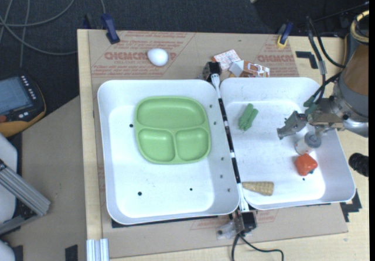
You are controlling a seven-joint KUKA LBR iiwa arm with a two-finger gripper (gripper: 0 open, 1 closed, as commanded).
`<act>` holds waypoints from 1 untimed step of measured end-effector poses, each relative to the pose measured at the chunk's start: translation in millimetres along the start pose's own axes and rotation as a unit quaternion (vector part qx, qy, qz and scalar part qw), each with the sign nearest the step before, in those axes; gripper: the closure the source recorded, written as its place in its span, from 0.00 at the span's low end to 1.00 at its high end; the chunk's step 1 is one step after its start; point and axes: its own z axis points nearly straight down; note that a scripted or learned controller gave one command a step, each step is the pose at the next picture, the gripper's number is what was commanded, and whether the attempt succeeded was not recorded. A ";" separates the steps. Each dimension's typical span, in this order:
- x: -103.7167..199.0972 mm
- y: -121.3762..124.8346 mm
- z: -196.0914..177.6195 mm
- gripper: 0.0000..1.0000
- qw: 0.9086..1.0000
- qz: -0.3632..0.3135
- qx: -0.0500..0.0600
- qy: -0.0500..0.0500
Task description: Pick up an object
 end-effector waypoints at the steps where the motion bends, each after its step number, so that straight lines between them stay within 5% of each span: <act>1: -49.5 48.0 23.5 0.00 1.000 0.000 -0.001 -0.001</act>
